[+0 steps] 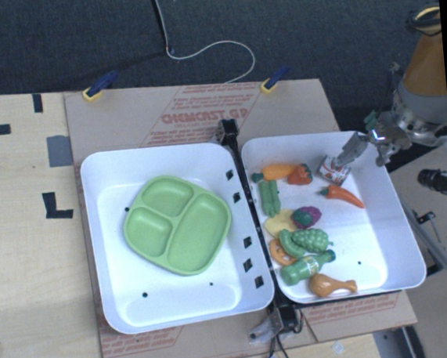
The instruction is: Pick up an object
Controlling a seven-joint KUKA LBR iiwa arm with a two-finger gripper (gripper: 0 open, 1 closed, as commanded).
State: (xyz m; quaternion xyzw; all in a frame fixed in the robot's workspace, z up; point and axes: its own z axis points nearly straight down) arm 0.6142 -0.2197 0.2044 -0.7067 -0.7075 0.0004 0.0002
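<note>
orange plastic carrot (343, 195) lies just beside the gripper (335, 173); gripper state cannot be told. descent should be centred, clear of the red pepper (299, 175).

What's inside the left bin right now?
The left bin holds one green divided plate lying flat, its three compartments bare. A few small dark marks show on the bin floor. Whatever lies under the plate is covered.
</note>
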